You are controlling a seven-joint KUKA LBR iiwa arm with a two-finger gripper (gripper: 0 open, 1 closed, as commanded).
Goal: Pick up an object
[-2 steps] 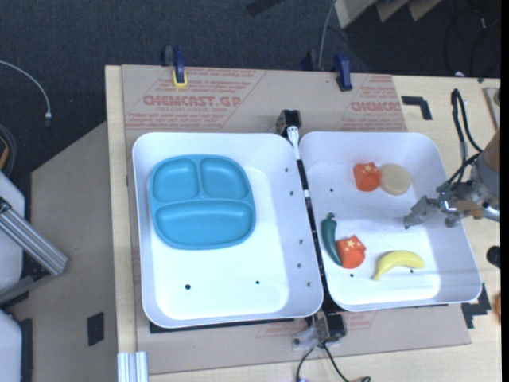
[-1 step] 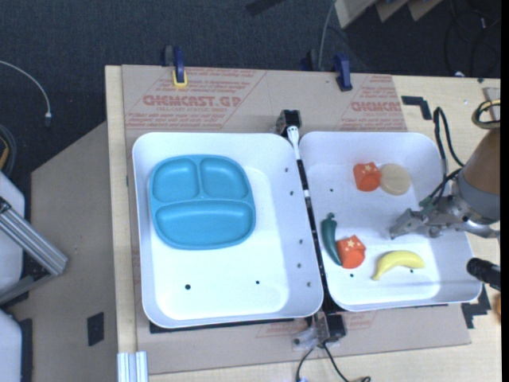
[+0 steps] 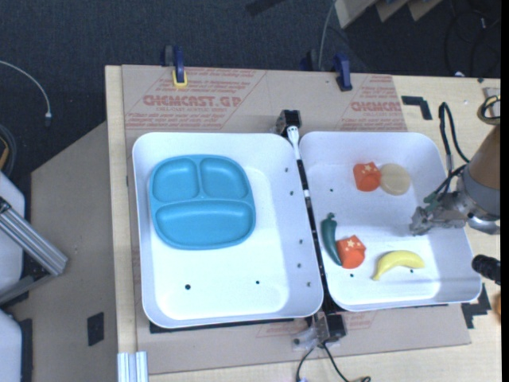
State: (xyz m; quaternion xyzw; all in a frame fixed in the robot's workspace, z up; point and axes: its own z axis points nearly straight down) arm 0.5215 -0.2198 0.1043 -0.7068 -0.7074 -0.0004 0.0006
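Note:
The right bin holds a red-orange block beside a beige round piece near its back. Toward the front lie a green pepper, a red strawberry-like piece touching it, and a yellow banana. My gripper hangs over the right side of this bin, right of the pepper and just above the banana. Nothing shows between its fingers.
The left bin holds a blue three-compartment plate. Both bins sit on a cardboard-covered bench with blue clamps at the back edge. Cables run at the right.

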